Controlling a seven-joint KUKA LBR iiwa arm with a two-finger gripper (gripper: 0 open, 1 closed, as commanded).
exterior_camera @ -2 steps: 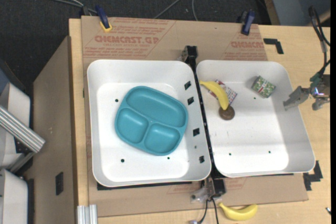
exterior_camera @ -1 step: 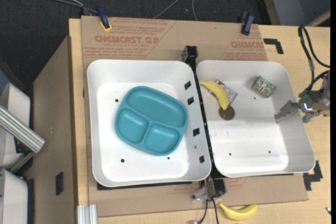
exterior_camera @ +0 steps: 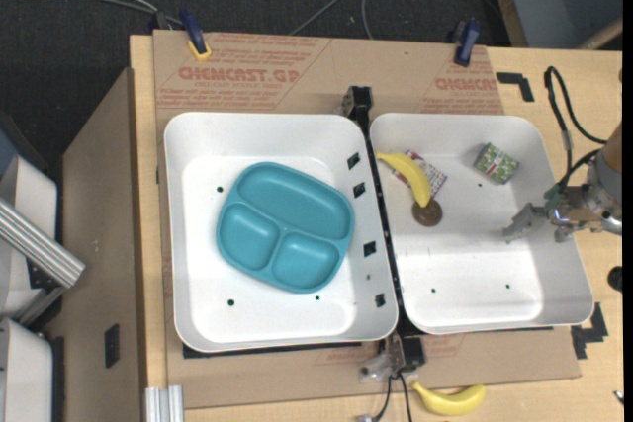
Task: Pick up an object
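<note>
Your right bin (exterior_camera: 554, 306), items as they lie:

1. Banana (exterior_camera: 409, 178), yellow, curved, smooth-skinned. It lies near the bin's left wall, toward the far edge. Its long axis runs on a diagonal, from the far-left end down to the near-right end, where a dark tip points at the bin's middle.
2. Brown round object (exterior_camera: 427, 213), small and dull, touching the banana's near end.
3. Flat printed packet (exterior_camera: 432, 177), pale with red markings, partly under the banana.
4. Green and white block (exterior_camera: 496, 163), small and boxy, near the far right corner, well apart from the banana.

Your left bin (exterior_camera: 188, 212): one teal plate (exterior_camera: 285, 226), smooth plastic, three compartments, rounded outline, lying central.

Gripper (exterior_camera: 518, 226): grey metal, reaching in over the right bin's right edge. You cannot tell how its fingers stand, and nothing shows between them.
</note>
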